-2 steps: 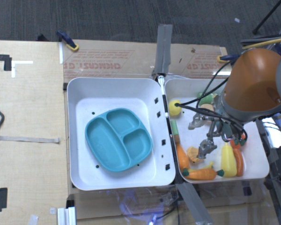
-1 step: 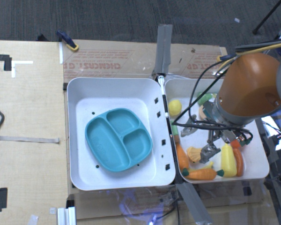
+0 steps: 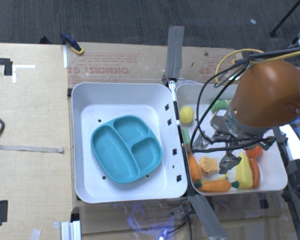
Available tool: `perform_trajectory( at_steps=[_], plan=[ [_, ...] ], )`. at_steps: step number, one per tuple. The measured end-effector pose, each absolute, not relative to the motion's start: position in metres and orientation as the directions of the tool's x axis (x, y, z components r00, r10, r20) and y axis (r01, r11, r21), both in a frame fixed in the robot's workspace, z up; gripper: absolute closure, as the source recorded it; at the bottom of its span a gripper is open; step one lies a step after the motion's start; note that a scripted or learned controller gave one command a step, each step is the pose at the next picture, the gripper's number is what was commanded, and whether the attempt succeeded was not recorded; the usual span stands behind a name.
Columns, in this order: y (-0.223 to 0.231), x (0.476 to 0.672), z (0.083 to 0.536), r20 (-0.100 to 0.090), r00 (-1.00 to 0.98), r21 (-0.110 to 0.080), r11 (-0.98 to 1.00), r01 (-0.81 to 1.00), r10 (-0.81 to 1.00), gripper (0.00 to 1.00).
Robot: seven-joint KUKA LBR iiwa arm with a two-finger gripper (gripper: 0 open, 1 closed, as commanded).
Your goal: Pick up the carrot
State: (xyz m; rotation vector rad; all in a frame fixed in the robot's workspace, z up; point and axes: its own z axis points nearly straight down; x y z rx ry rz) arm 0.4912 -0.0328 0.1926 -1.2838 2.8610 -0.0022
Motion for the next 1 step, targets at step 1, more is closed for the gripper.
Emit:
perform_trajectory(
  at_steps=[1],
  plan=[
    [-0.0333, 0.4864, 0.1925, -0.005, -0.669, -0.004, 0.67, -0.743, -0.743, 0.0]
  ],
)
